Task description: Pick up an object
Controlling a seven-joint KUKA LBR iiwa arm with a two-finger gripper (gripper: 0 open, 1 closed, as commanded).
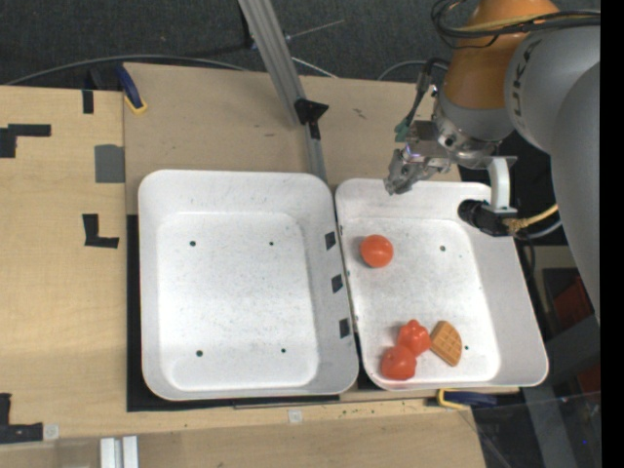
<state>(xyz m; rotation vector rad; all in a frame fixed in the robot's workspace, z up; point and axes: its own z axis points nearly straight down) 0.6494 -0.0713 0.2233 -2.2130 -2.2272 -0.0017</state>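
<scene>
Bench stock, listed left to right, places given from the jaws. Item: left bin point(156, 203), white, shallow, count one, lying well to the left of the jaws and below them in the view; nothing rests on its speckled floor. Item: right bin point(487, 291), white, count one, touching the left bin along a shared edge, probably so that objects can be moved from one to the other; its far rim sits just beneath the jaws. Item: round orange-red ball point(376, 252), count one, near the jaws, a little below and slightly left of them, lying alone on the bin floor and apart from the other pieces, so likely the easiest pick. Item: red toy fruit, count two, a lumpy piece point(413, 336) and a rounder piece point(397, 363), touching each other, well below the jaws at the bin's near edge. Item: tan waffle-like piece point(447, 342), count one, just beside the red pair, also well below the jaws. Item: gripper point(400, 183), count one, hanging over the right bin's far rim, holding nothing visible; whether the jaws are spread or pressed together cannot be told at this size. Total pickable objects: four, all in the right bin.
</scene>
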